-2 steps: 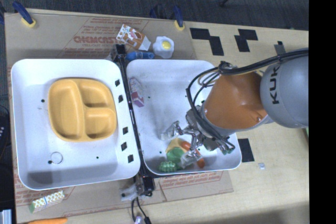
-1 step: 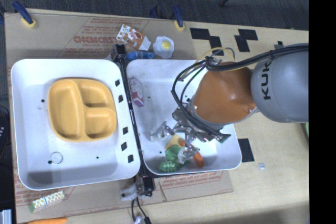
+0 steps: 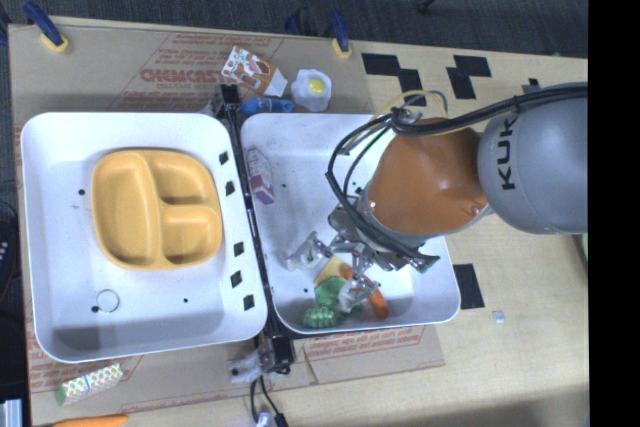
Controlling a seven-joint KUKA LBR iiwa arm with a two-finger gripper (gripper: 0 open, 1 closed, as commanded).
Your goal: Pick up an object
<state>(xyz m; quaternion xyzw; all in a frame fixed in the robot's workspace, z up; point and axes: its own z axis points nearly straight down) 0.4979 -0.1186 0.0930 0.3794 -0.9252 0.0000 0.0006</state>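
From the slanted overhead camera view, the grey arm with its orange band (image 3: 425, 180) reaches in from three o'clock and hangs over the right-hand shallow white bin (image 3: 300, 140), its black cables looping above the wrist. The two-finger metal gripper (image 3: 345, 270) is low over the bin's six o'clock end, right above a small heap of objects; whether it is wide, narrow or holding anything cannot be told, because the metal parts and the clutter run together. That heap holds a green leafy plastic toy vegetable (image 3: 322, 316) near the bin's lower rim, a small orange carrot-like piece (image 3: 378, 303) at its three o'clock side, and a yellow-green piece (image 3: 330, 290) between them, just under the gripper. A flat white-and-purple wrapper (image 3: 261, 177) lies against the same bin's nine o'clock wall. The left-hand shallow white bin (image 3: 50, 215) carries a yellow plastic divided tray (image 3: 155, 207) toward its twelve o'clock half. Outside the bins, at twelve o'clock, sit a printed snack packet (image 3: 245, 67), a blue object (image 3: 265, 103) and a white cup with yellow contents (image 3: 312, 87).
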